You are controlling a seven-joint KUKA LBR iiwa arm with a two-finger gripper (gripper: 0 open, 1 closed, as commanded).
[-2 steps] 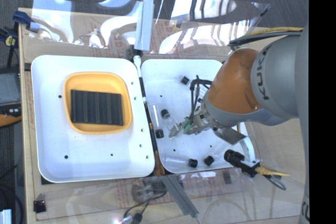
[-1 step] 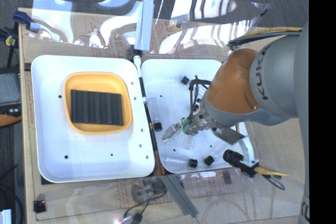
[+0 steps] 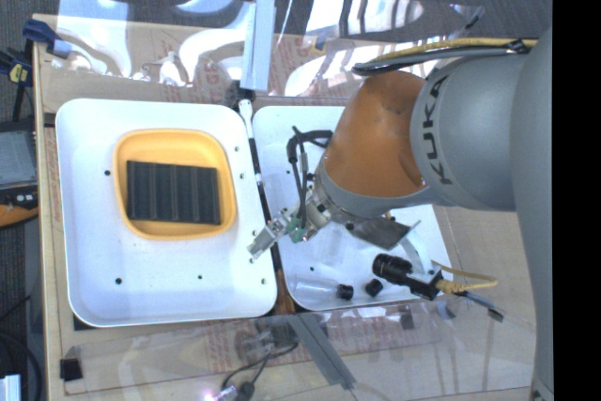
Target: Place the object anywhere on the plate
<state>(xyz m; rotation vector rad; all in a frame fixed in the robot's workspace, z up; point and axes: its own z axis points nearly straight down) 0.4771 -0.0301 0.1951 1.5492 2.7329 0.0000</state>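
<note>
One black ridged block lies on the yellow plate, centre left.
Tool at the left bin edge, grip unreadable; best raised straight up, clear of that rim.

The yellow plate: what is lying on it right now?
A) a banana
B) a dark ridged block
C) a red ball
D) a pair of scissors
B: a dark ridged block lies flat in the middle of the yellow plate, with the plate's yellow rim showing all around it.
</note>
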